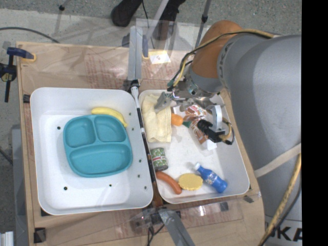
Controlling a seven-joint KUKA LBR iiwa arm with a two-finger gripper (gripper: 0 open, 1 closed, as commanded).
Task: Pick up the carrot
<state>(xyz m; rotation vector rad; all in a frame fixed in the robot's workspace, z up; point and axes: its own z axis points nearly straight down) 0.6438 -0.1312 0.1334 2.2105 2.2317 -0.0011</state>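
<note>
Reaching in over the far end of the right bin (237, 160), the gripper (180, 102) hangs low above a crowded patch, and I cannot tell whether it is apart or together, since wrist hardware and cables cover that part. The carrot (177, 120) seems to be the small orange piece just under the gripper, lying against the near edge of the pale yellow cloth (157, 120) by the bin's left wall; only a stub of it shows.

Trouble is likely from the crowding. A descent here could catch a fold of the cloth along with the carrot, or nudge the carrot under the cloth. The dark packet (201, 130) just to the carrot's right could be pinched instead, or block one side of the grasp. The carrot looks short and rounded, so it may roll or squirt out as the gripper squeezes.

Near the bin's front edge lie a sausage (168, 182), a yellow disc (190, 181), a blue bottle (211, 178) and a green can (158, 159), well apart from the work. The left bin (41, 152) holds a teal divided plate (97, 145) and a banana (109, 114). The sausage's orange-red colour could be mistaken for the target.
</note>
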